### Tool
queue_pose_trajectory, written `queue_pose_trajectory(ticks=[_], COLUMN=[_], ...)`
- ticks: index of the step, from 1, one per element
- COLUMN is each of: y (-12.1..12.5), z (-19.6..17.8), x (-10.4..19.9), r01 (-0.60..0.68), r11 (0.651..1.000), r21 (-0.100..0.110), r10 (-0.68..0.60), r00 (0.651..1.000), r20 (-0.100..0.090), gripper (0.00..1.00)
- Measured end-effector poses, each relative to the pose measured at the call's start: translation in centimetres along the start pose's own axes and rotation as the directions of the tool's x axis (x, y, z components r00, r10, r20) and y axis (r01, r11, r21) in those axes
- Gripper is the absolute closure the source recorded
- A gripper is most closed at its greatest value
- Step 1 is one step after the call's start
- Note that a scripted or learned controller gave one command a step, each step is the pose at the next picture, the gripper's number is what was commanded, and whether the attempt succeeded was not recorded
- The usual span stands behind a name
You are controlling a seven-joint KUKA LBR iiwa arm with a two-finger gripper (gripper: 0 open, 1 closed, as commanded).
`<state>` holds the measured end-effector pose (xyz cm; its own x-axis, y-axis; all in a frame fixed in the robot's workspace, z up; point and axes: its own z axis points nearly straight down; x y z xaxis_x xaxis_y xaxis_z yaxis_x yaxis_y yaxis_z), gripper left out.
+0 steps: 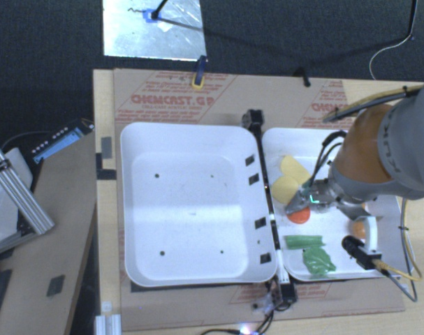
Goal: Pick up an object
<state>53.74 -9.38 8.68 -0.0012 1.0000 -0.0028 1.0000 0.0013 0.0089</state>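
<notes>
1. Two shallow white bins are seen side by side on a cardboard-covered bench (170, 96). The left bin (191, 132) is at centre and the right bin (306, 137) is just beside it.
2. A row of small black clips (253, 180) is seen along the edge shared by the bins.
3. The grey arm (404, 145) is reached in from the right over the right bin, with its orange band (358, 152) seen above the wrist.
4. The gripper (297, 205) is set low inside the right bin, near that bin's left wall.
5. Whether the gripper is released or clenched cannot be told from this angle, so no grasp can be confirmed.
6. A red round object (300, 216) is seen directly at the gripper's tip, lying on the bin floor and partly covered by the gripper from above.
7. Two yellow pieces are seen just above-left of the gripper. The upper yellow piece (294, 166) and the lower yellow piece (284, 185) are touching each other.
8. A long green piece (304, 241) is laid near the front of the right bin, below the red round object and apart from it.
9. A second green piece (318, 260) is seen just beside it, close to the front wall.
10. An orange object (359, 227) is seen further right in the same bin, partly hidden.
11. A silver sheet (152, 19) is laid on the dark floor beyond the bench.
</notes>
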Motion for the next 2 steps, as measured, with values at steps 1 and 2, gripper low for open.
queue_pose_trajectory(ticks=[1,2], y=[0.07,0.04], z=[-1.08,-1.01], x=[0.09,0.1], r01=[0.002,0.002], r11=[1.0,1.0], r21=[-0.001,0.001], r10=[-0.002,-0.002], r00=[1.0,1.0], r20=[-0.003,-0.003], gripper=[1.0,0.0])
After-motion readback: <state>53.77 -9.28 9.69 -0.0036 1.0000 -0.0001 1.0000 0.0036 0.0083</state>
